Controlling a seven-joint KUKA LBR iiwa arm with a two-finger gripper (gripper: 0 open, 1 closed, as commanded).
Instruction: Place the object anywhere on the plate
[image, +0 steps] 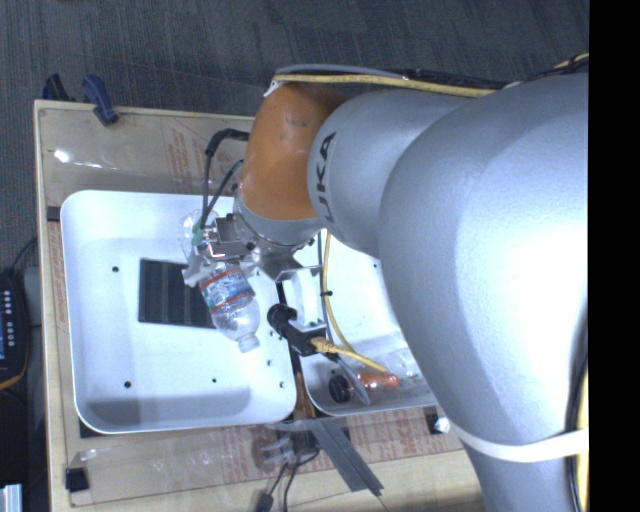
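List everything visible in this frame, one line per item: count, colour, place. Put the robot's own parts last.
White bins: two, side by side on the bench; left bin, right bin mostly under the arm.
Plate: one, dark, rectangular, flat on the left bin's floor.
Water bottle: one, clear with a label, tilted, over the left bin by the plate's right edge, at the claw.
Clamps: two, blue, bench's top-left corner.
Small objects in the right bin: yellow, black and coppery, too hidden to identify.
Arm: one, grey with orange band.
Claw: one, at the bottle's upper end.
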